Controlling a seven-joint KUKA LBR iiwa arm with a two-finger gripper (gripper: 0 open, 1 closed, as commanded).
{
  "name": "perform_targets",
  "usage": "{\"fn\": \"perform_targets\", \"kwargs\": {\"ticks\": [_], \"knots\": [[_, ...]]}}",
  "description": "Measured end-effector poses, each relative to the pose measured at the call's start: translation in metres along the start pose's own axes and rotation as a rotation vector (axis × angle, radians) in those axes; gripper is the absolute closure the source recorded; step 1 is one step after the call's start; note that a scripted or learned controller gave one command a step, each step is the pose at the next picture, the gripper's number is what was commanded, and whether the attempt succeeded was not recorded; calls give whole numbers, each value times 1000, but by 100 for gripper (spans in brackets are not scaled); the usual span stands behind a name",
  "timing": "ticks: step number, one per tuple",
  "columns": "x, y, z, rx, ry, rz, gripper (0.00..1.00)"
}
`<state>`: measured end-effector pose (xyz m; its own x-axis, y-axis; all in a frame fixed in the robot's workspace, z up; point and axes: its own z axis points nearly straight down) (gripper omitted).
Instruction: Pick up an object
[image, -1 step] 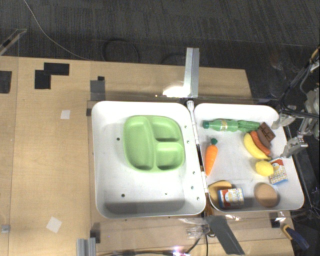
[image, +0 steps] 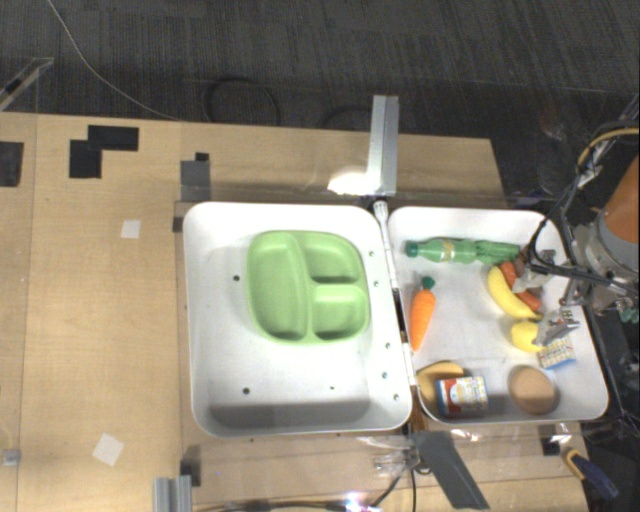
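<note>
Counting right bin (image: 590, 400): one bottle (image: 462, 250), carrot (image: 422, 312), banana (image: 503, 292) (hand (image: 556, 325) grip unclear).

The end effector (image: 556, 322) hovers over the right bin (image: 470, 300) beside a banana (image: 503, 290), apparently empty.

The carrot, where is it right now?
The carrot lies in the right bin, along its left wall, below the green bottle and above the can.
</note>
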<state>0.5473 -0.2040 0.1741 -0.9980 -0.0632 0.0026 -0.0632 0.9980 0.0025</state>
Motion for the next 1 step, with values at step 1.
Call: {"fn": "perform_targets", "kwargs": {"ticks": [1], "knots": [[10, 0, 77, 5, -11, -25, 0]]}}
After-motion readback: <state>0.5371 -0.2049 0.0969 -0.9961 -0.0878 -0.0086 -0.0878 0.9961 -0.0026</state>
